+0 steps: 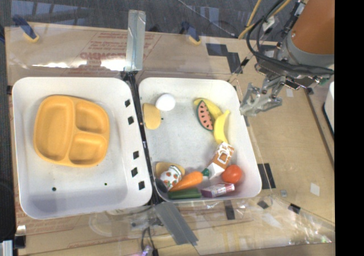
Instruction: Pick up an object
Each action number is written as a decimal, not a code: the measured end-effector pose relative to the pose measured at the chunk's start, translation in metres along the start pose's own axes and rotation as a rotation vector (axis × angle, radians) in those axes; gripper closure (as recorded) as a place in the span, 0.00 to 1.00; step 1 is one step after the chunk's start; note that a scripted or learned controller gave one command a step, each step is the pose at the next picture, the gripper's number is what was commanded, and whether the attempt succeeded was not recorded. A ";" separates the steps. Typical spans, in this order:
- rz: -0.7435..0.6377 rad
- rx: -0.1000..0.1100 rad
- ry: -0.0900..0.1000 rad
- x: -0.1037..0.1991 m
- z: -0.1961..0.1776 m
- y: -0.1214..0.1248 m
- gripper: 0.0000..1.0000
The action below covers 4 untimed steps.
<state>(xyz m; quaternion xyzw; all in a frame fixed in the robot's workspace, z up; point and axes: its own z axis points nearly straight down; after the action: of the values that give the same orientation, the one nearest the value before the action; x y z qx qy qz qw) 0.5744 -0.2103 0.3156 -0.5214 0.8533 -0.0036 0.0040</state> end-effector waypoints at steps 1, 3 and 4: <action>-0.104 -0.024 0.001 -0.014 0.174 0.012 1.00; -0.256 -0.009 0.000 -0.045 0.059 -0.005 0.00; -0.302 -0.021 0.000 -0.019 0.161 -0.031 0.00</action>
<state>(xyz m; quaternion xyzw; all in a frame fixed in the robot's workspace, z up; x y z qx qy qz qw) 0.6125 -0.2078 0.1552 -0.6438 0.7652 0.0050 -0.0019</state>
